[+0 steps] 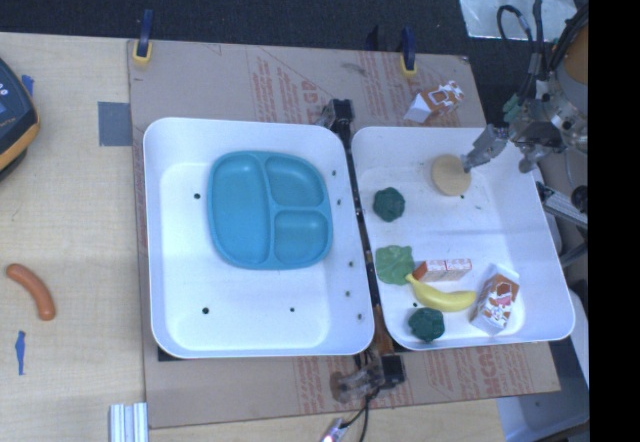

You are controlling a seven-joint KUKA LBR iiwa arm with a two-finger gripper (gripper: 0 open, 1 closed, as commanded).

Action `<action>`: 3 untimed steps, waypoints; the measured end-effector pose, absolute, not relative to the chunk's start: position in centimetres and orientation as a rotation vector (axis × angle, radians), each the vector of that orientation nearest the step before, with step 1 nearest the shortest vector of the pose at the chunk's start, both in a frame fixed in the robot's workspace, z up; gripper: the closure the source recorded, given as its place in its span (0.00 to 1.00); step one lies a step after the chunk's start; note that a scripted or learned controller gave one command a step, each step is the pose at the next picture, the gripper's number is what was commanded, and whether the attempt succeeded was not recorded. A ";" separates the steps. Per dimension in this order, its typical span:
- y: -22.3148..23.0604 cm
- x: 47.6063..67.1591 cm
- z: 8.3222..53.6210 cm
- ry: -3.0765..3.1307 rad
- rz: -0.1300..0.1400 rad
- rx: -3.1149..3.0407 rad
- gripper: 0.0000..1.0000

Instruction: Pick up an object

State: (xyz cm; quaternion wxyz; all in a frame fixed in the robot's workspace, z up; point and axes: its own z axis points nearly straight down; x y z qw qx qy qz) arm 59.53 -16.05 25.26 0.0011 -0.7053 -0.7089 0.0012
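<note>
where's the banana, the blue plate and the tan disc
banana (443, 297), camera view, middle of its curve
blue plate (270, 209), camera view, ridge between its compartments
tan disc (450, 177), camera view, centre of its top

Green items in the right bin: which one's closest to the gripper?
The dark green broccoli piece at mid-bin, just left of the tan disc by the gripper. The other two sit lower, near the banana.

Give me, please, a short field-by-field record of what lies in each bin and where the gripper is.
left bin: blue divided plate
right bin: tan round piece, two dark green broccoli pieces, light green leafy piece, banana, small red and white packet, small carton
gripper: over the right bin's far side, at the tan round piece
outside the bins: sausage on the bench, another small carton on the cardboard
</note>
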 end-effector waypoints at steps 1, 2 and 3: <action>-19.9 59.5 23.4 -2.224 0.008 -2.215 0.00; -18.2 64.6 21.4 -2.227 0.005 -2.215 0.00; -21.2 65.6 9.4 -2.224 0.004 -2.216 0.00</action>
